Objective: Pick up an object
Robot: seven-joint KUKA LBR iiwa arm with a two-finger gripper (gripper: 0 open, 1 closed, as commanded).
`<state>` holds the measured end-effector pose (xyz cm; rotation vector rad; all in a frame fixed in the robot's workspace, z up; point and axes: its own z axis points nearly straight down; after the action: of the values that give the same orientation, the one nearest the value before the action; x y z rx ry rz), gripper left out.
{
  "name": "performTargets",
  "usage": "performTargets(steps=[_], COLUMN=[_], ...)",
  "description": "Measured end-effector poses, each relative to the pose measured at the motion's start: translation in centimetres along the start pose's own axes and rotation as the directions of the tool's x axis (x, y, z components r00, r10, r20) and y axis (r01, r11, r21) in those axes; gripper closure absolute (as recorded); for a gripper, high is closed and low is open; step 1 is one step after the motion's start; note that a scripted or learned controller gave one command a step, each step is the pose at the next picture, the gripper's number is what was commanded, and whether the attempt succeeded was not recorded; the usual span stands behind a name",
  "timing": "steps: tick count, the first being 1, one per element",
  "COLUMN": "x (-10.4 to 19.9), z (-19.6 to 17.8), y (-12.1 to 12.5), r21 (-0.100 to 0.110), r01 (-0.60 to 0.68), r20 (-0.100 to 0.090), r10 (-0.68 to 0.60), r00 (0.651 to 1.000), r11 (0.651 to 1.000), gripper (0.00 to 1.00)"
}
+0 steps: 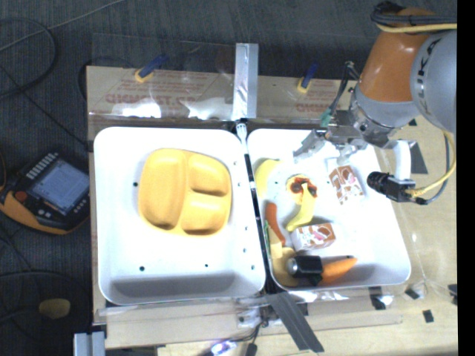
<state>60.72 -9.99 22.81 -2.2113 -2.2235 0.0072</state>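
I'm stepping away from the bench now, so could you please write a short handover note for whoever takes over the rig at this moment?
Gripper: above the far part of the right bin, nothing seen between its fingers.
Right bin: a banana, an orange carrot at the near wall beside a black object, a red-and-white packet and a second red-and-white wrapper are piled in it.
Left bin: holds a yellow divided tray.
Done: nothing picked up yet.
Left: lower onto one object, close on it and lift; the packet lies closest to the gripper.
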Motion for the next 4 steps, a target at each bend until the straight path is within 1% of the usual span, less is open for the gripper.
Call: performTargets(steps=[1, 2, 3, 4], x=[-1.0, -1.0, 6.2, 2.6], z=[12.2, 11.5, 4.8, 0.9], y=[0.5, 0.5, 0.8, -0.2], r21=[-0.001, 0.002, -0.001, -0.003], r01=[0.193, 0.194, -0.676, -0.853], r20=[0.000, -0.004, 0.004, 0.006], r10=[-0.193, -0.194, 0.676, 0.853], r00=[0.981, 0.981, 0.736, 0.521], r11=[0.981, 0.981, 0.736, 0.521], gripper=[0.00, 1.00, 1.00, 1.00])
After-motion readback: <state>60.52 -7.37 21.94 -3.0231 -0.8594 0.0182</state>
